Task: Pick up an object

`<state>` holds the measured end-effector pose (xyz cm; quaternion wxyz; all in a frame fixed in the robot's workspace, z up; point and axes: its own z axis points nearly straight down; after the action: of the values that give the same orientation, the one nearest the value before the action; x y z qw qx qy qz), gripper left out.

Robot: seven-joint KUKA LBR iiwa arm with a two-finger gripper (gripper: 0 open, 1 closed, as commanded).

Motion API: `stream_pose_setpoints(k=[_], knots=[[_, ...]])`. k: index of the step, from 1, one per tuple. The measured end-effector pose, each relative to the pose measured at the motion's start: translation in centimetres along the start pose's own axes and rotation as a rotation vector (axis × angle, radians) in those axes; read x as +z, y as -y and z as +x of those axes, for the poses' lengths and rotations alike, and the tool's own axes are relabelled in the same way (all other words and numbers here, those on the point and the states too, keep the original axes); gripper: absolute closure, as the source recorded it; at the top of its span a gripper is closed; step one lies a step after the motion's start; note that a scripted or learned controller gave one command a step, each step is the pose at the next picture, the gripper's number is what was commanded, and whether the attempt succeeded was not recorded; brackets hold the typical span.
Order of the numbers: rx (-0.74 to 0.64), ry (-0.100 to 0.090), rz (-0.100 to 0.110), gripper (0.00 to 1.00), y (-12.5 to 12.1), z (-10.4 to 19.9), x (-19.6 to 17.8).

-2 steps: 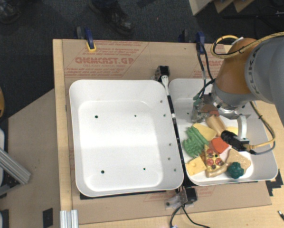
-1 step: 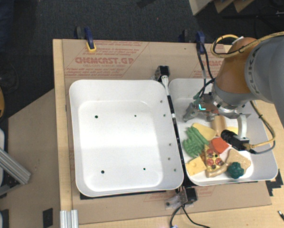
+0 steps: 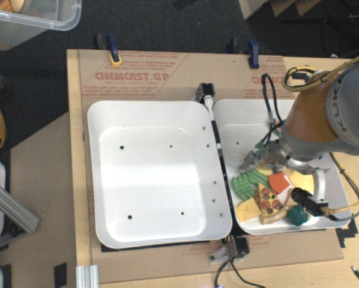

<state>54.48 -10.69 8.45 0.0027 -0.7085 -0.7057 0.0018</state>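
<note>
Where the grey arm with its orange band reaches in from three o'clock, its two-finger gripper (image 3: 265, 159) sits low over the right-hand shallow white bin (image 3: 239, 125), just above the toy pile, and whether its fingers are open or closed cannot be told. At five o'clock in that bin lie a green ridged plastic piece (image 3: 247, 183), an orange-red block (image 3: 279, 183), a pale yellow wedge (image 3: 247, 210), a pizza-like slice (image 3: 268, 201) and a teal lump (image 3: 297, 215), crowded together and touching.
</note>
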Motion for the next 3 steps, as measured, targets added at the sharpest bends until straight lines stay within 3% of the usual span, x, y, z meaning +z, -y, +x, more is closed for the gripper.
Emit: stream_pose_setpoints(k=[1,2,3], knots=[[-0.002,0.0,-0.001,0.0,6.3,1.1,0.1],[-0.003,0.001,-0.009,1.0,6.0,1.2,-1.0],[-0.014,0.0,-0.027,1.0,-4.0,7.0,-13.1]])
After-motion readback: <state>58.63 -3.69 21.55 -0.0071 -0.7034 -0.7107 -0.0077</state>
